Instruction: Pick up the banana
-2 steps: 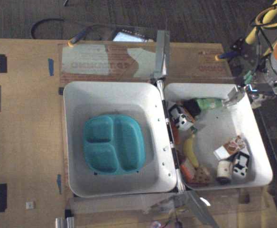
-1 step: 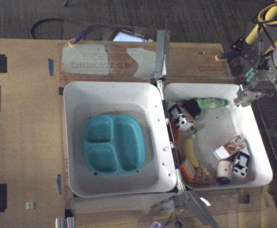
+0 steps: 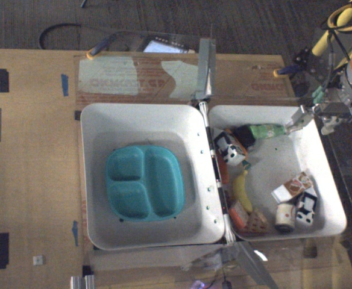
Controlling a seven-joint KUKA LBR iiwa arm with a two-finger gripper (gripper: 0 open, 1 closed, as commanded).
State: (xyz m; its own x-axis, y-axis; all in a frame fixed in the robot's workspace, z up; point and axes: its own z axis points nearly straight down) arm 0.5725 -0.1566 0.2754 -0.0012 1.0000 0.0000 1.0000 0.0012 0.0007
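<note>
Yellow banana lies in the right bin, close to the wall between the two bins, with a small cow toy above it and an orange thing just below it. My gripper hangs at the far right edge of this bin, well apart from the banana, near a green bottle. I hold nothing, and how it stands I cannot tell. I think the danger is the crowding: the banana sits against the wall, so one side of my gripper may hit that wall or catch the orange thing, and the banana can slip away.
</note>
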